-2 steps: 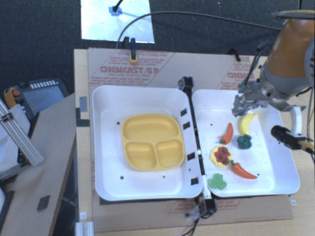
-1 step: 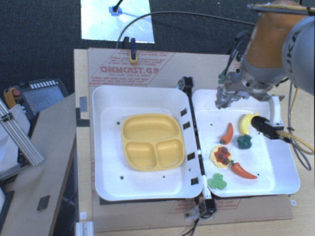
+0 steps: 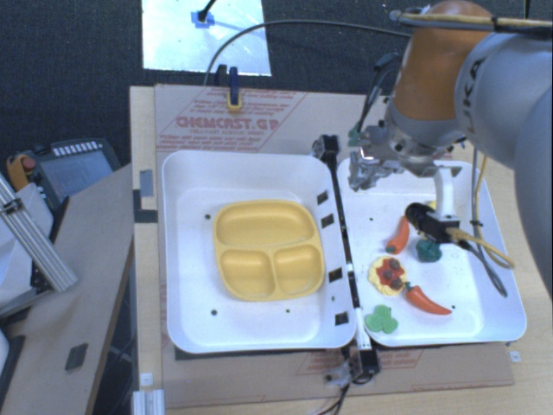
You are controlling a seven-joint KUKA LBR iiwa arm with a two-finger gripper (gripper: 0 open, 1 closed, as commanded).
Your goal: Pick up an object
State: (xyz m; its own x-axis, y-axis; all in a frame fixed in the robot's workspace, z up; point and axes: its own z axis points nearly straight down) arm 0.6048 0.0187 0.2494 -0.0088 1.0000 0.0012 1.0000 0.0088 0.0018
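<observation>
So the gripper (image 3: 366,173) is sitting over the top-left corner of the right bin (image 3: 497,314), close to the divider between the two bins. Honestly can't tell from this angle whether it's spread or pinched together, and I don't see anything caught in it. The grey arm (image 3: 510,85) with the orange band comes in from the right above it.

All the stuff to pick is lower down in that same bin, apart from the gripper. There's an orange carrot (image 3: 398,234) standing at a slant, with a teal toy (image 3: 429,252) just to its right. Below those is a little pizza toy (image 3: 388,275), and a red-orange chili (image 3: 427,300) right beside it. A green broccoli toy (image 3: 381,320) is down by the bottom-left corner.

The left bin (image 3: 186,232) has a yellow divided tray (image 3: 263,249) lying flat in the middle.
</observation>
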